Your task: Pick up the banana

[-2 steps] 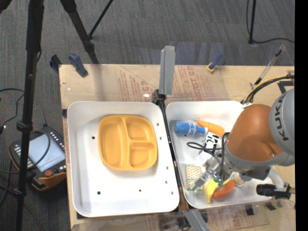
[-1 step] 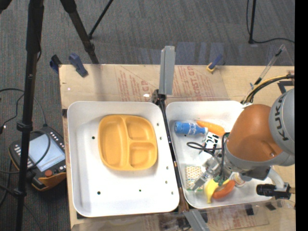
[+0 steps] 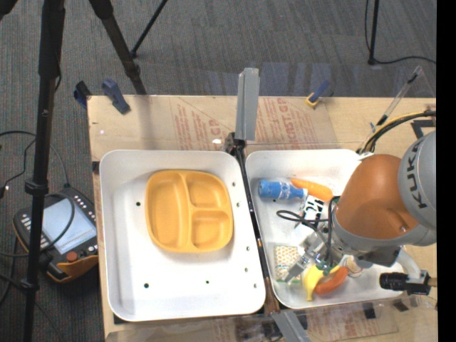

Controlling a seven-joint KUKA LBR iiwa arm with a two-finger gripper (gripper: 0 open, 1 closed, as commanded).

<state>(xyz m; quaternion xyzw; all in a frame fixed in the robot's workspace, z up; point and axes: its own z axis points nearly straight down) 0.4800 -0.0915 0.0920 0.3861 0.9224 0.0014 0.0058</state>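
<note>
Arm: the grey KUKA arm (image 3: 385, 205) reaches in from the right, its orange band bulging over the right bin, wrist bent down toward that bin's front edge.

End effector: the end effector (image 3: 315, 256) is low in the right bin, down near the front wall, right above the cluster of small things there. Whether it is open or closed cannot be told from this angle; the wrist and cables crowd it.

Banana: the banana (image 3: 312, 281) lies at the front of the right bin, close to the front wall, a short yellow curve just below the end effector. It looks to be resting on the bin floor, and no grip on it can be made out.

Beside the banana: an orange-red carrot-like piece (image 3: 332, 281) lies touching or just beside it on the right.

Right bin: the right bin (image 3: 285, 164) also carries a blue bottle (image 3: 279, 189) near its back left, an orange carrot (image 3: 312, 188) just beside that bottle, a black-and-white patterned item (image 3: 313, 206) below them, and a tan meshed pad (image 3: 286, 255) near the front left.

Left bin: the left bin (image 3: 128, 291) holds a yellow divided plate (image 3: 189, 211), sitting toward its back half, three compartments showing.

Table: the table (image 3: 171, 123) is bare brown board behind both bins, with a grey upright post (image 3: 247, 105) standing at the back where the two bins meet.
</note>
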